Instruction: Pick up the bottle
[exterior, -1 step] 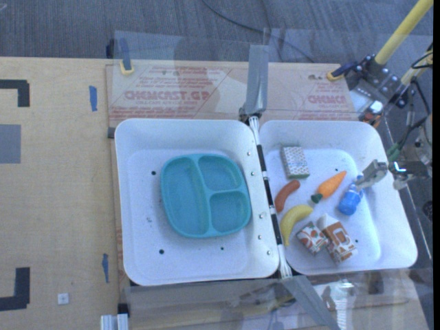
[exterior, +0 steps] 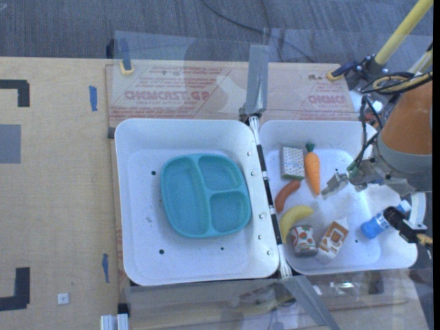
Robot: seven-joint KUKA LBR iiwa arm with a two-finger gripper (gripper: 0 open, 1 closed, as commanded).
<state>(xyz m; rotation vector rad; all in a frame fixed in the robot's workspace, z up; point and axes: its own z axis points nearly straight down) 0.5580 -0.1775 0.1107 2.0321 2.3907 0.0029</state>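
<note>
a: camera view first. what is in the right bin [exterior: 394, 253]?

b: smooth white plastic walls, rounded corners. inside lie a carrot [exterior: 313, 171] with a green tip, a curved yellow banana [exterior: 295, 218], a reddish sausage shape [exterior: 287, 194], a grey ridged block [exterior: 293, 161], a small printed can [exterior: 303, 240] and a small orange-and-white carton [exterior: 333, 239].

a: and the bottle?

b: the bottle [exterior: 377, 224] is blue, lying near the bin's right wall, partly covered by dark arm hardware, so its full shape is hard to make out.

a: the left bin [exterior: 137, 184]?

b: it carries a teal tray [exterior: 205, 194] with three compartments, glossy and rounded.

a: the arm?

b: it reaches in from the right, its orange band cut off by the edge. the fingers [exterior: 335, 183] sit low just right of the carrot, well apart from the bottle. they are small and blurred; i cannot tell whether they are spread or closed. nothing is visibly between them.

a: the table [exterior: 55, 184]?

b: pale wood grain, with blue tape marks.
</note>
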